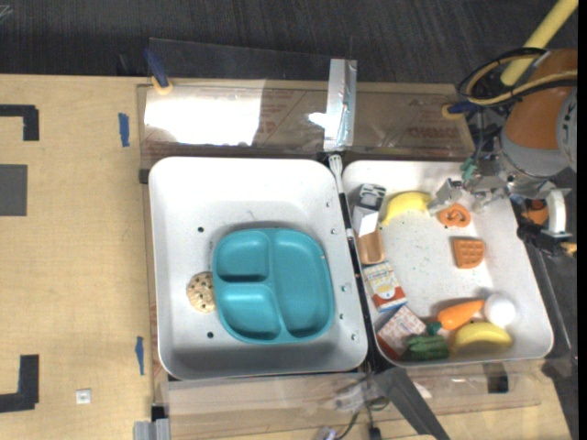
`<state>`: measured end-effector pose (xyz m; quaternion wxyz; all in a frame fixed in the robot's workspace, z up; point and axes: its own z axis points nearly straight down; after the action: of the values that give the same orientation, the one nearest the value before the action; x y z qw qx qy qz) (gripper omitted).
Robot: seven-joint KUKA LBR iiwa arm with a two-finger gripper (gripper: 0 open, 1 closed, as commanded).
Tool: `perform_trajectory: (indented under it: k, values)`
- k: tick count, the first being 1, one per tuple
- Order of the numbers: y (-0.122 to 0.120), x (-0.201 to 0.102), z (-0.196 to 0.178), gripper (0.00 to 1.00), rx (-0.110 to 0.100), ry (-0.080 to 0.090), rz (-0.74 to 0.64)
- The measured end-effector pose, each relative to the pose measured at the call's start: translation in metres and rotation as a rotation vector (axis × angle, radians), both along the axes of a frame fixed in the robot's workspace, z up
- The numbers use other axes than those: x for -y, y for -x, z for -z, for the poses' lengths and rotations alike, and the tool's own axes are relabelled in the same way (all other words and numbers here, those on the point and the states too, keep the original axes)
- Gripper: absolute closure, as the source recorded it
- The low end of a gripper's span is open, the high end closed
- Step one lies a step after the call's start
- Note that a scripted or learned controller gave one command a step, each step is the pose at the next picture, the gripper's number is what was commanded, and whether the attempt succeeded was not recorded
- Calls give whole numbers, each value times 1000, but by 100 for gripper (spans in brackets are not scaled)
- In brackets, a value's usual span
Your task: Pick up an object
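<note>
The right bin (pixel 527 273) holds several toy foods. A yellow lemon (pixel 404 206) lies at the back, with an orange pretzel (pixel 453 215) to its right and an orange waffle (pixel 468 251) further forward. A carrot (pixel 459 313), a white egg (pixel 500 311), a banana (pixel 481 336) and a green vegetable (pixel 426 346) sit at the front. Along the left wall lie a brown block (pixel 371 246) and small cartons (pixel 386 284). My gripper (pixel 461 189) hangs at the bin's back right, just behind the pretzel, with nothing visibly held.
The left bin (pixel 174 200) carries a teal divided plate (pixel 272 283) and a cookie (pixel 201 291) against its left side. A clear plastic sheet (pixel 248 108) stands behind the bins. The arm's orange band (pixel 537 122) and cables (pixel 500 71) overhang the back right corner.
</note>
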<state>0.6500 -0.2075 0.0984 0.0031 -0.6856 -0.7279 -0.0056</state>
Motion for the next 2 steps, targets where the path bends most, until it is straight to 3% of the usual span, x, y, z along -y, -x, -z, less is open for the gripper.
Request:
perform_trajectory:
  k: [1, 2]
  values:
    - [63, -5, 11, 0, 0, 7, -50]
    - [96, -5, 11, 0, 2, 10, -88]
